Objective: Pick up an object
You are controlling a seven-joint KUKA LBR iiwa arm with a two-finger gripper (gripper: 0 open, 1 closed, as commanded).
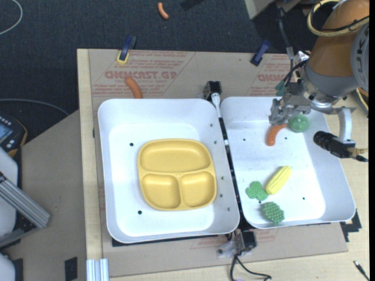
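My gripper (283,117) hangs over the far part of the right bin (328,180). Just below it, on the near-left side, lies an orange sausage-shaped piece (273,135), tilted, with its upper end right at the gripper's tip. A round green piece (299,123) sits just right of the gripper. Nearer the front of this bin lie a yellow corn cob (278,180), a green leafy piece (256,191) and a green knobbly piece (272,212).
The left bin (117,157) holds a yellow three-part plate (176,173). A second orange sausage (134,87) lies on the cardboard behind the left bin, and another (163,10) on the dark floor. Clamps (125,50) hold the board's far edge.
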